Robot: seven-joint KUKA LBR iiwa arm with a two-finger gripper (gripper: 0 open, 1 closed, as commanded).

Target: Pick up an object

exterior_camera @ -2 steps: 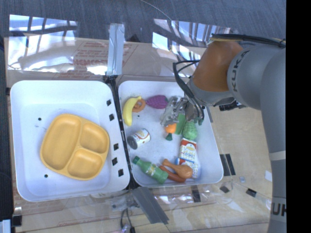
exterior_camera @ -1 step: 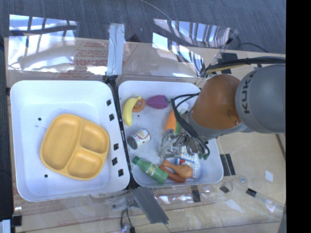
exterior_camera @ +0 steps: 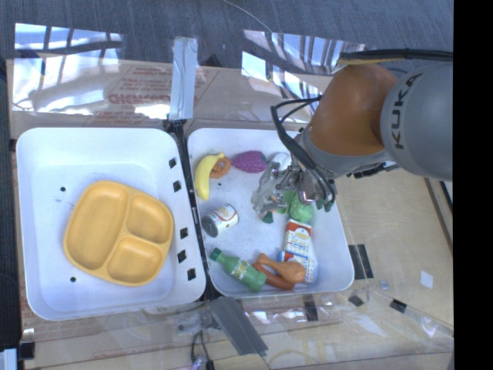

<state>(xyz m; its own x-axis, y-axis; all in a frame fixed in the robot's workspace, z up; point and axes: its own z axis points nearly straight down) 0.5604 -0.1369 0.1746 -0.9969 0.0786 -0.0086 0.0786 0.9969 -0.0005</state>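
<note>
**Arm over right bin, claw low among toys**

Camera view, from above at a slant: dark grey carpet at top, w/ a cardboard-covered bench (exterior_camera: 139, 91) below it and a strip of grey tape running down toward the gap between two white bins. Shiny reflections along the bench's far edge.

Left bin (exterior_camera: 46, 160): holds one yellow divided plate (exterior_camera: 117, 232) w/ three compartments, lying flat near the centre.

Right bin (exterior_camera: 339, 253): several small objects. Yellow banana (exterior_camera: 205, 174) at upper left, an orange piece touching its right side. Purple item (exterior_camera: 249, 161) just beside that, near the far wall. Small can (exterior_camera: 220, 219) on its side, left of centre. Green bottle (exterior_camera: 237, 268) lying tilted near the front wall. Orange-brown toy (exterior_camera: 280, 270) just right of the bottle, touching it. White bottle w/ red and blue label (exterior_camera: 298, 245) lying along the right side, its top toward the gripper.

Arm (exterior_camera: 416, 122) enters from the right, grey w/ orange band, cables looping by the wrist. Gripper (exterior_camera: 271, 200) sits low in the middle of the right bin, metal parts cluttered; green object (exterior_camera: 296, 206) just beside it on the right. Can't tell if the claw is open, closed, or gripping anything: fingers blur into the items under them.
</note>
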